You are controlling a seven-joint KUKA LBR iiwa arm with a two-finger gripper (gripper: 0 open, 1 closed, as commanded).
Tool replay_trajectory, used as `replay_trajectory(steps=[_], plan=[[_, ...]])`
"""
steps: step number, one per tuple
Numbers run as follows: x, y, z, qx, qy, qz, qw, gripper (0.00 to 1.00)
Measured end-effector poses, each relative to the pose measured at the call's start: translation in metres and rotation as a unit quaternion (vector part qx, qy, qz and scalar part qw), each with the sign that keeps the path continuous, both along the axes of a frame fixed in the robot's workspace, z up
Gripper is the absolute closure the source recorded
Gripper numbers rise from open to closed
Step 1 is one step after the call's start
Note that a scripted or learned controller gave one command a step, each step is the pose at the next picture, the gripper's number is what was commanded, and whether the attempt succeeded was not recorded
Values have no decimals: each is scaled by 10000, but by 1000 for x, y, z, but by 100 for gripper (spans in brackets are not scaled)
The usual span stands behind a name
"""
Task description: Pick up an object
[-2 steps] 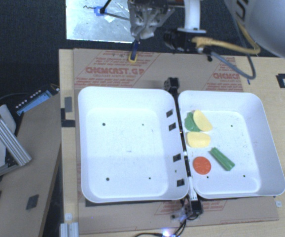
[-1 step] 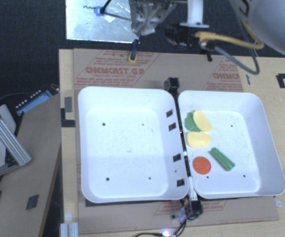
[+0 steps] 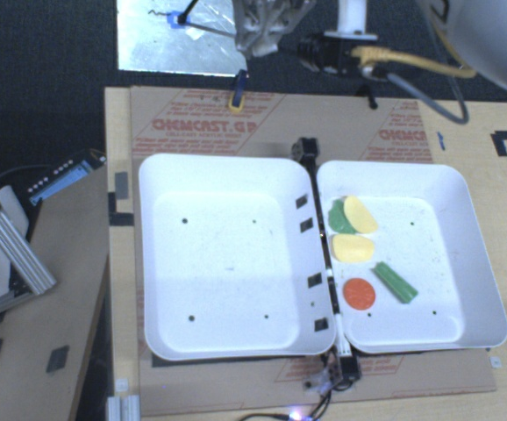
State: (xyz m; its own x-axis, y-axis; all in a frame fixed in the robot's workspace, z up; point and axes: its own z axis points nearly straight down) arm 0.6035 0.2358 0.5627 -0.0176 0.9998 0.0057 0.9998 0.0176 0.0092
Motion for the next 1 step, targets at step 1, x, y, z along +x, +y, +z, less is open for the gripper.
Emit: replay_trajectory(steps=[1], plan=[[0, 1, 11, 6, -8, 21, 10000, 100]])
